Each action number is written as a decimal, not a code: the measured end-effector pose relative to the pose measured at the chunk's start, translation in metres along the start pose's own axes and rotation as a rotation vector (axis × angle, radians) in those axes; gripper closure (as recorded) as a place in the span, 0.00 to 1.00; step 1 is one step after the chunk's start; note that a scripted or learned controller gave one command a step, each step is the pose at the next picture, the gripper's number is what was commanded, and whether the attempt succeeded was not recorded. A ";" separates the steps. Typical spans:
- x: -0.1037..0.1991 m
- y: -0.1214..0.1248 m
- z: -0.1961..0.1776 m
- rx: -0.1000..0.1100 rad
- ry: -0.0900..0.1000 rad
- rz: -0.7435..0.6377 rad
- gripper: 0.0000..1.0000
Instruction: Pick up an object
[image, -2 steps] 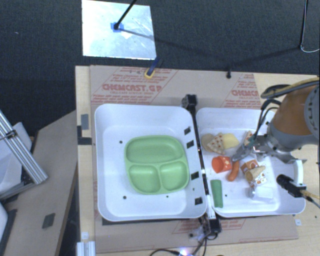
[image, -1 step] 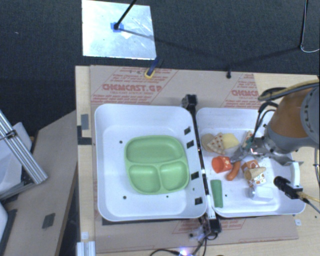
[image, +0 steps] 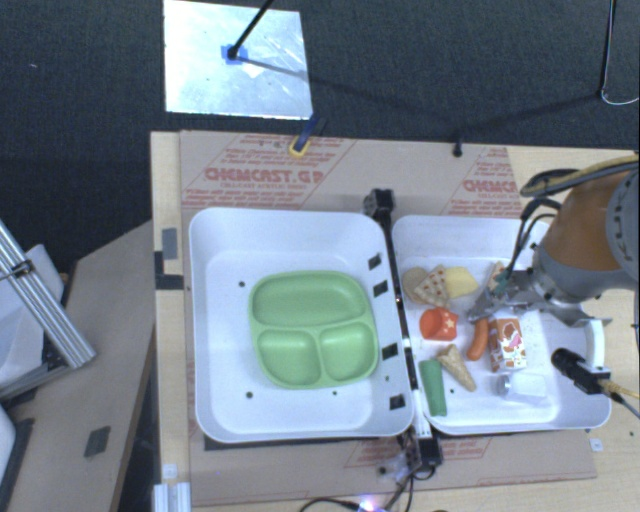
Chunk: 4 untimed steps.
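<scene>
The right bin holds several small items. A tan waffle-like piece and a yellow piece lie near its back left. A red round item sits below them. An orange sausage-shaped item lies beside a red and white carton. A green stick and a tan chunk lie at the front left. My gripper hangs low in this bin, just above the orange item's upper end and right of the yellow piece. Nothing shows as held.
The left bin carries a green divided plate. A pale clear item lies at the right bin's front. A black part on the arm reaches over the right bin's front right corner. A dark clip strip runs between the bins.
</scene>
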<state>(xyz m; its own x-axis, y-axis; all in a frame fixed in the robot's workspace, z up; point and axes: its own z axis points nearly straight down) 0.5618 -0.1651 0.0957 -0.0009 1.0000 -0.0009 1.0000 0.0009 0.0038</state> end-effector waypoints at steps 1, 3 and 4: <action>0.007 0.002 -0.046 -0.001 0.000 -0.003 1.00; -0.001 0.012 -0.131 -0.001 0.000 -0.004 1.00; 0.051 0.028 -0.139 0.001 0.001 -0.007 1.00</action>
<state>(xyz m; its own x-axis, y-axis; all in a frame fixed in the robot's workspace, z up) 0.5893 -0.1141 0.2351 -0.0082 1.0000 0.0002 1.0000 0.0082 0.0027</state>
